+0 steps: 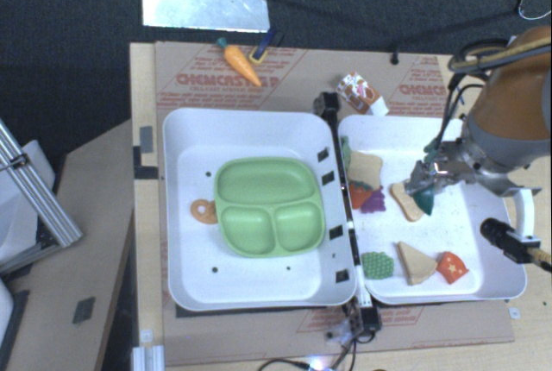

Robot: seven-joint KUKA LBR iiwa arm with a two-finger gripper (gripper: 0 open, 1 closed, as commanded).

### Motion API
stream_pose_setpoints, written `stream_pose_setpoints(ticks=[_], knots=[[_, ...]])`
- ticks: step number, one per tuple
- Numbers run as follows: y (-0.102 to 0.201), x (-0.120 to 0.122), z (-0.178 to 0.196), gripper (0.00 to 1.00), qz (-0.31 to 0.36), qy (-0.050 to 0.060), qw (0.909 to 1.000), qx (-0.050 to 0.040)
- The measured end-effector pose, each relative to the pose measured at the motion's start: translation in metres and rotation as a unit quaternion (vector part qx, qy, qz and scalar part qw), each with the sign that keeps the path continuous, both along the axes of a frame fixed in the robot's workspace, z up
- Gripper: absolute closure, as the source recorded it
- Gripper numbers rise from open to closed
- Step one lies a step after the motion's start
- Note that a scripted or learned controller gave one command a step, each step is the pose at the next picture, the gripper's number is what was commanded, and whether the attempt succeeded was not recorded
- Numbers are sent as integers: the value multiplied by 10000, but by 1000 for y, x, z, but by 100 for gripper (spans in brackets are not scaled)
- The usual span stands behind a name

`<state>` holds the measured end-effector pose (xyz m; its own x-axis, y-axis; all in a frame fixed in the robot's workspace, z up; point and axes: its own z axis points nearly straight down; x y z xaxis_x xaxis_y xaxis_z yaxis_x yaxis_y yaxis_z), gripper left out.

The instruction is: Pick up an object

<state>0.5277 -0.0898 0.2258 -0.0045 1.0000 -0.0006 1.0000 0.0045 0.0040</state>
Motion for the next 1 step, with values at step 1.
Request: stream_pose_setpoints(ticks=[1], knots=[[31, -3, 1, 100, 8, 15, 10000, 6]])
